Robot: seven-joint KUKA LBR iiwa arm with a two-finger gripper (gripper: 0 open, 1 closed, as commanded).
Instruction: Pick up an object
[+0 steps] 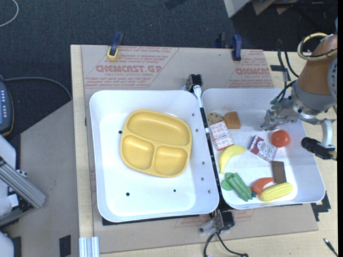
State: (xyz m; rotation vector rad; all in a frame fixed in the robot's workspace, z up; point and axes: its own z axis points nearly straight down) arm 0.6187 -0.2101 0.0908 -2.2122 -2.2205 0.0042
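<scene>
My gripper (274, 121) hangs over the back right part of the right bin (316, 170), reaching in from the right under the grey and orange arm (316, 74). Just in front of it, slightly to the right, lies a red tomato (280, 138). A red and white packet (262, 148) sits left of the tomato. Further left are a brown cookie (215, 117), an orange-brown square piece (232, 120), a second red and white packet (220, 135) and a yellow banana (230, 156). I see nothing held in the gripper.
Near the right bin's front lie a green vegetable (236, 185), an orange-red piece (261, 184), a yellow corn cob (276, 191) and a brown bar (278, 171). The left bin (107, 186) holds a yellow divided plate (156, 142). Clamps stand at the bench's back edge.
</scene>
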